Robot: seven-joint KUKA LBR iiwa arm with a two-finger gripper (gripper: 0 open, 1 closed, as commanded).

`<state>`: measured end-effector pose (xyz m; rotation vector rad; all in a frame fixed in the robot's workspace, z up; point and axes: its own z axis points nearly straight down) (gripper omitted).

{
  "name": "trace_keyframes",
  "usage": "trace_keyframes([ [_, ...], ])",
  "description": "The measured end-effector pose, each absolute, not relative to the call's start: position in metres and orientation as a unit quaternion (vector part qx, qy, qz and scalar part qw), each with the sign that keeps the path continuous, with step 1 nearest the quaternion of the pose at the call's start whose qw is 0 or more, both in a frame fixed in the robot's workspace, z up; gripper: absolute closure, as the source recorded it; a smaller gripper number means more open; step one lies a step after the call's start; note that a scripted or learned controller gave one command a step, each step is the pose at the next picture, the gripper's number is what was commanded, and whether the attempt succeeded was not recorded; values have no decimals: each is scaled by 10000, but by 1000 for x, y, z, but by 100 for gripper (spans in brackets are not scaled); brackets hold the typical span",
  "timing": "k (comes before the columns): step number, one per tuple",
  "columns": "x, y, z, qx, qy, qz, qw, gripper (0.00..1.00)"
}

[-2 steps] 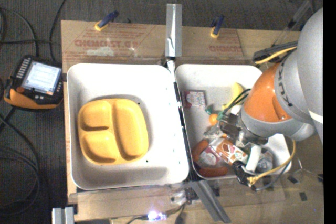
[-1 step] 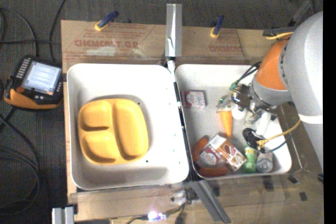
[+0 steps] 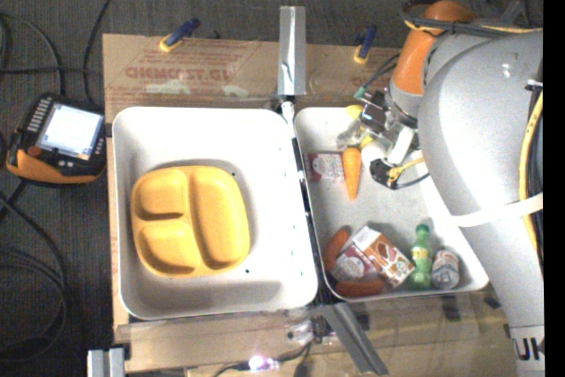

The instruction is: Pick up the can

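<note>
Dark carpet strewn with cables surrounds a cardboard-topped bench carrying two white bins.

Over at the far end of the right bin point(image 3: 309, 190), the gripper point(image 3: 366, 126) hovers near a carrot point(image 3: 351, 170); whether its jaws are apart or together, I cannot tell. And the can point(image 3: 445, 267) lies well away at the near right corner, just beside a green bottle point(image 3: 422, 255) and a carton point(image 3: 381, 257). Left bin point(image 3: 159, 124) holds a yellow divided tray point(image 3: 190, 218).
</note>
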<state>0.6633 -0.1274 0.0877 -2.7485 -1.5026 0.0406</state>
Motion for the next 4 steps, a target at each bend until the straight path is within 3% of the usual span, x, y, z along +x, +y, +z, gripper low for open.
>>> trace_keyframes([
  [1,625,-198,90,-7969,-6041,-31,-31,0],
  [2,652,-204,90,-8139,-5804,143,230,0],
  [3,551,-201,93,-8215,-5702,-70,-2,0],
  [4,551,-201,92,-8213,-5705,-74,-3,0],
])
